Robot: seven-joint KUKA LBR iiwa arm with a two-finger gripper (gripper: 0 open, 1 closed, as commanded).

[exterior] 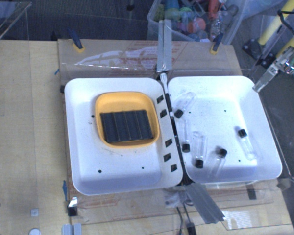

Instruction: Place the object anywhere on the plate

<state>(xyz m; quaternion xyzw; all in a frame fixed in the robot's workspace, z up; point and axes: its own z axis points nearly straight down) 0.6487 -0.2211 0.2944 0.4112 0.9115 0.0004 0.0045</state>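
step: the yellow squarish plate [126, 100] in the left white bin [78, 131] already carries a dark ribbed rectangular slab [126, 126] | arm: at the right edge, gripper [287, 65] state cannot tell | next: judge that placing is done, retreat only

We record two white bins: the left bin [78, 131] holds a yellow-orange plate [102, 106], and on that plate lies a dark grey ribbed slab [126, 126] marked with lengthwise grooves. Right of the plate, the right bin [264, 131] holds clear vials with black caps [242, 132]. Black tabs [167, 142] line the seam between bins. The bench [24, 131] is pale tan wood grain.
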